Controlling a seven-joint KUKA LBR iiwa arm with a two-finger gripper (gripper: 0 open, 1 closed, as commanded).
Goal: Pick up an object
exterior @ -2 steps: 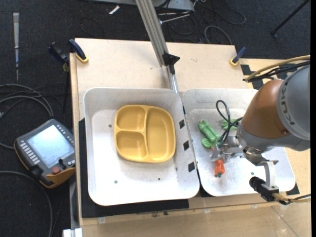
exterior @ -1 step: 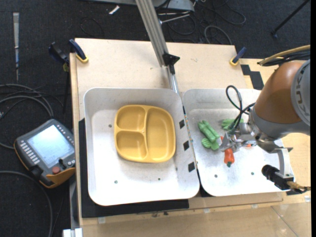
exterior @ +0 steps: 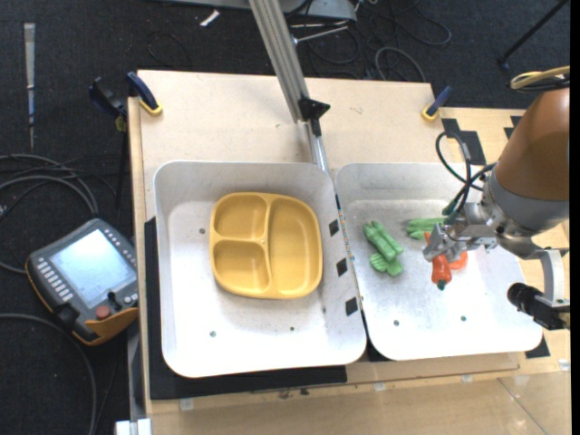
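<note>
Nearest the camera, the left bin (exterior: 181, 333) holds a yellow divided plate (exterior: 267, 245) lying flat, well apart from everything in the right bin (exterior: 471, 333). There, an orange-red toy (exterior: 446, 267) lies just under the gripper (exterior: 446, 243), which hangs over it from the right; whether it is spread or pinching cannot be told from this view. Just left of it rests a green toy (exterior: 384, 248), and a second green piece (exterior: 424, 227) lies behind, partly hidden by the wrist and its black cables (exterior: 458, 175). Farther back, a slanted metal pole (exterior: 285, 53) rises over the bench (exterior: 227, 116), with yellow-tipped clamps (exterior: 145, 96) at its corners.
</note>
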